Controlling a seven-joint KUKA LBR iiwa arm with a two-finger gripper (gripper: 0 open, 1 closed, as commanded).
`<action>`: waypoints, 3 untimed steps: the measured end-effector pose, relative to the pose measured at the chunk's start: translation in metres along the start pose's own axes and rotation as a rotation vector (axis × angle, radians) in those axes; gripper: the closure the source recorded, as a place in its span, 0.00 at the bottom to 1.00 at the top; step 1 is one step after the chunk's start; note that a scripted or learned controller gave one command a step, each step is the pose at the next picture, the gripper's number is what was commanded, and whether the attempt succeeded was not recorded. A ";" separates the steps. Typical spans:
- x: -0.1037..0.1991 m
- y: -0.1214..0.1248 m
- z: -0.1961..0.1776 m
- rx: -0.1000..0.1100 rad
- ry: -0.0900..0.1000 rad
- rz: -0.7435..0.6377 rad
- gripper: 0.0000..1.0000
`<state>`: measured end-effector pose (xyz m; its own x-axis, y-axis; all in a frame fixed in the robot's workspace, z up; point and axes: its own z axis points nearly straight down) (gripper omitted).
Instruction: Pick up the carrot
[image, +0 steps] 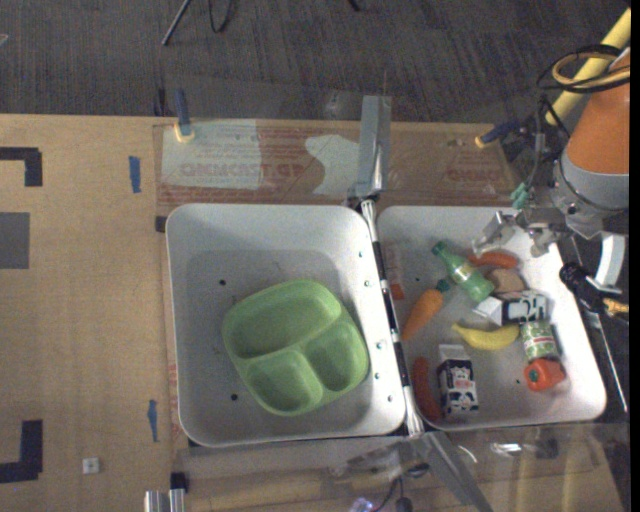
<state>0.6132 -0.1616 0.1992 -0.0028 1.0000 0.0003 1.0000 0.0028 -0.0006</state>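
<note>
The arm (598, 150) is grey, with a broad orange band above the wrist. Black cables loop at its 12 o'clock beside a yellow hose. At its 8 o'clock sits the pale metallic tool (520, 232), bearing small teal fittings.

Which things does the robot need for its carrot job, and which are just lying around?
For the job:
carrot
gripper
right bin

Just lying about:
green plate
green bottle
banana
milk carton

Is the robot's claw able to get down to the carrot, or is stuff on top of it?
Probably yes. The carrot lies uncovered near the right bin's left wall; only the green bottle sits close beside its top.
</note>
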 end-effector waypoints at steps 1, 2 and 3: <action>0.033 -0.003 0.105 -0.002 -0.001 -0.085 0.00; 0.064 -0.017 0.112 -0.004 0.000 -0.224 0.00; 0.064 -0.017 0.101 -0.007 -0.001 -0.222 1.00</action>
<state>0.5965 -0.0977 0.0977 -0.2226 0.9749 -0.0008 0.9749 0.2226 0.0063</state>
